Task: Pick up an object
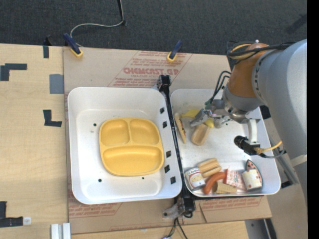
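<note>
My gripper [205, 115] hangs low over the upper part of the right bin [271, 158], reaching in from the right under the orange-banded wrist. Its tip sits just above a tan bread roll [199, 134] and beside a yellow toy piece [189, 114]. A thin tan strip [179, 128] lies along the bin's left wall. Whether anything is gripped is hidden by the wrist and cables.
The right bin's front holds a hot dog bun [208, 165], a red sausage [214, 180], a small can [194, 177], a cracker-like piece [225, 187] and a pizza slice [251, 177]. In the left bin [79, 133] lies a yellow divided plate [131, 147].
</note>
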`<state>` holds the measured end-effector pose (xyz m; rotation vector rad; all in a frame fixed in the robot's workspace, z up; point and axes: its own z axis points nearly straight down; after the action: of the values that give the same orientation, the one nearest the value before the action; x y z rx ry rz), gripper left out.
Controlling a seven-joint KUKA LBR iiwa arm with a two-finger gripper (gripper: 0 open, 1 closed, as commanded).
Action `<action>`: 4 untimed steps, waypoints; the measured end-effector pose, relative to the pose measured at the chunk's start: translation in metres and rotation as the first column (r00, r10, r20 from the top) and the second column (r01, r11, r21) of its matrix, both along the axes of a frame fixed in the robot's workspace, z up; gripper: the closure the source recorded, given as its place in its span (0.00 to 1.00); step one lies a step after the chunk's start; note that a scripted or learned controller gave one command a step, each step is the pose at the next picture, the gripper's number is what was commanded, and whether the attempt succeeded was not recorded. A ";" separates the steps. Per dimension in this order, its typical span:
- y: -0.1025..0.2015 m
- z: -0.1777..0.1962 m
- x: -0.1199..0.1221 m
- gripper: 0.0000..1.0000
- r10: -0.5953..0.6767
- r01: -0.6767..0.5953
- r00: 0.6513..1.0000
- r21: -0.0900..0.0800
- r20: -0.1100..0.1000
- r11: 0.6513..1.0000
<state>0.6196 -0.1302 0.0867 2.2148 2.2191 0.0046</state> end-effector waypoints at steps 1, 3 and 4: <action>0.034 -0.001 0.049 0.00 -0.001 0.001 1.000 0.001 -0.005 1.000; 0.027 -0.001 -0.135 0.00 -0.002 0.002 1.000 0.001 -0.002 1.000; 0.026 0.009 -0.134 1.00 -0.003 0.003 1.000 -0.001 0.000 1.000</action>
<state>0.4857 -0.1043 0.0958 2.2173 2.2150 0.0037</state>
